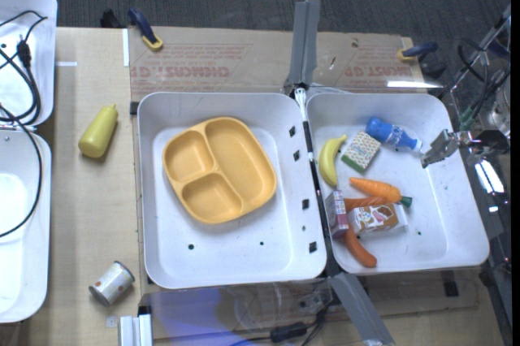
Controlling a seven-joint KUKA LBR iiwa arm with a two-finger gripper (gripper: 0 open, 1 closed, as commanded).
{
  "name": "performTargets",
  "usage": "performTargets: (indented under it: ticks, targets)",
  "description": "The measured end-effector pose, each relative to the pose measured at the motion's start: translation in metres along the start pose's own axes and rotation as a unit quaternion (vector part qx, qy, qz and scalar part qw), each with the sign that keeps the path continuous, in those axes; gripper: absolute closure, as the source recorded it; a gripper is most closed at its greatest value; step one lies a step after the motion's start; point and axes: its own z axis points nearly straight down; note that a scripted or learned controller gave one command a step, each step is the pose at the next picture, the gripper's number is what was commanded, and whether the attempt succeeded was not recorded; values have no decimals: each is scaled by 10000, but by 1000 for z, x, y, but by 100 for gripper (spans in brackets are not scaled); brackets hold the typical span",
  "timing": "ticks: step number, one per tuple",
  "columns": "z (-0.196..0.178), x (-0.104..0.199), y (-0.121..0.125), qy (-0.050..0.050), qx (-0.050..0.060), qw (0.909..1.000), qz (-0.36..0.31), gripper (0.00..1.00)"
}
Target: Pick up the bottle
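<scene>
Lying left of the gripper (436, 151), the bottle (392, 133).

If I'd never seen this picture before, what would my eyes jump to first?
Probably the big yellow divided plate, sitting alone in the left bin. Next comes the colourful jumble in the right bin: a blue bottle near the back, a banana, an orange carrot and a small carton. The gripper hangs at that bin's right edge, just right of the bottle.
</scene>
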Motion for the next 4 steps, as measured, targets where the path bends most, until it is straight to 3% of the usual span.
performTargets:
  ticks: [1, 2, 3, 4]
  targets:
    - [161, 1, 74, -3, -13, 9992, 399, 0]
    - [152, 0, 74, -6, -14, 9992, 409, 100]
    - [167, 15, 133, -3, 134, 9795, 2010, 100]
    - [53, 24, 141, -5, -9, 9464, 3229, 100]
